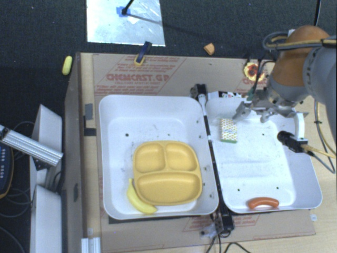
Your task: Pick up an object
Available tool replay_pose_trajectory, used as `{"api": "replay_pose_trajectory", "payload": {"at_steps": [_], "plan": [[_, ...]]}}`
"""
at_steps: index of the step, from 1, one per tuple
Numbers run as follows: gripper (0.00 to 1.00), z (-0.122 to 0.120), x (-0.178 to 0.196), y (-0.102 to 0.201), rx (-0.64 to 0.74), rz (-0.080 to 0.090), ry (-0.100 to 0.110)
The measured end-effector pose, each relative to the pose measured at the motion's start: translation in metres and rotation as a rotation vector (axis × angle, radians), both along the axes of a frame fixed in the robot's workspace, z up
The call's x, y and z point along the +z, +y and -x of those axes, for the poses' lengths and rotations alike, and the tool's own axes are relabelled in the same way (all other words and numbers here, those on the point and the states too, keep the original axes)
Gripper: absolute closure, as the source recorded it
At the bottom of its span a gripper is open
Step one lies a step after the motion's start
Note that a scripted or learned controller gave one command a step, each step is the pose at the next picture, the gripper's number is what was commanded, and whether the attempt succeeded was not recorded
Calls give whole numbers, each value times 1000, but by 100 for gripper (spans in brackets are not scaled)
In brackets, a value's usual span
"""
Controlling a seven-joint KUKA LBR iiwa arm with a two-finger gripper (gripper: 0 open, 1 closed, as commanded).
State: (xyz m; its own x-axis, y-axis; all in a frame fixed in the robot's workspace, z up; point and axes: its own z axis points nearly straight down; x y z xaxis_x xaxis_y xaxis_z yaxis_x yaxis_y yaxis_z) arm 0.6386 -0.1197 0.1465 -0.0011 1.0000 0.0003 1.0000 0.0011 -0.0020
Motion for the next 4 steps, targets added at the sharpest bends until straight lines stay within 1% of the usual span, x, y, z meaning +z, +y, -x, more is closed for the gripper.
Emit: {"api": "replay_pose_trajectory", "payload": {"at_steps": [1,2,3,4], "plan": [[0,-3,-60,23,3,0,-5],[0,7,-62,-9,0,1,-3],[100,6,-51,-9,1,1,-7],[0,6,-51,-9,1,1,-7]]}}
